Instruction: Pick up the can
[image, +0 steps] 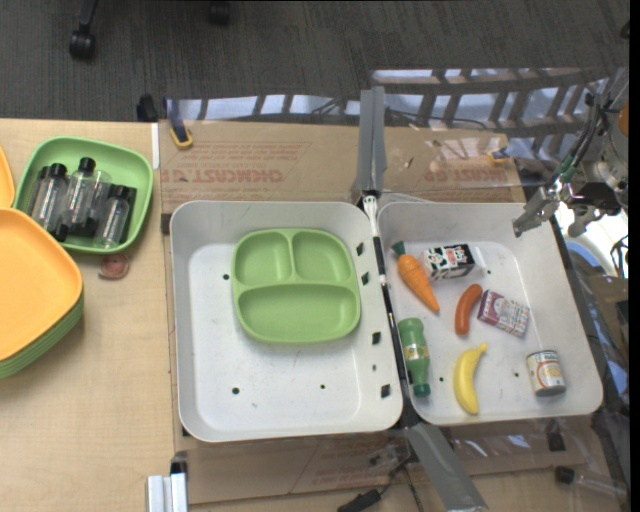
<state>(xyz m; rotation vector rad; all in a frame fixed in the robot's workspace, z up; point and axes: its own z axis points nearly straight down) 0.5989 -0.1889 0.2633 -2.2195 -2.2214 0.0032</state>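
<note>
Camera view, can: the can (545, 372) lies in the right bin (580, 330), near its front right corner, apparently tipped on its side with a pale lid facing outward.
Camera view, neighbours: a banana (468, 378) sits to the can's left, well clear of it; a small pink packet (503, 313) lies just behind; a sausage (466, 308), a carrot (418, 282), a milk carton (449, 261) and a green bottle (413, 355) fill the rest of that bin.
Camera view, gripper: the gripper (533, 213) hangs at the bin's back right corner, above the rim and well apart from the can.
Camera view, grip state: too small and slanted to tell; nothing is seen held.
Camera view, left bin: the left bin (200, 330) carries a green divided tray (296, 283).
Done: nothing yet, judging by the can resting untouched in the bin.
Left: likely travel forward over the can, descend, close on it and lift.
</note>
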